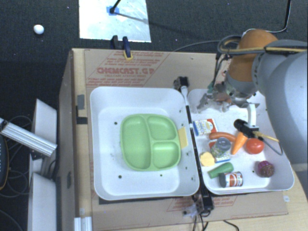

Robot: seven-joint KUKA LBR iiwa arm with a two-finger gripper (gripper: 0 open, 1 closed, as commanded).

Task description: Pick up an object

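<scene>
Ten or so small pieces to choose from, all crowded into the right bin [284, 182], none lifted yet. Hovers over that bin's far left corner: gripper [216, 100], low under the orange wrist band, well apart from most of the pile. Cannot tell from this angle whether spread wide or closed; nothing visibly held.

Nearest to it: a small carton [203, 127] by the dividing wall. Probably light and thin-walled, lying flat, so hard to get under; best pinched across its short sides.

Further toward the near edge: a carrot [238, 142] touching a tomato [254, 146]. Likely hollow plastic toys, stiff, light, smooth. Carrot best taken across its thick end; tomato round and apt to squirt out.

Lying on its side near the front rim: a small can [232, 179], just beside a green piece [220, 168]. Rigid, prone to rolling; best squeezed across the curved body, at mid-length.

Sitting apart near the right wall: a dark purple ball [265, 168], with free room around it for a clean approach.

Resting in the left bin [103, 177]: a green divided plate [150, 142], wide and shallow, graspable at the rim alone.
</scene>
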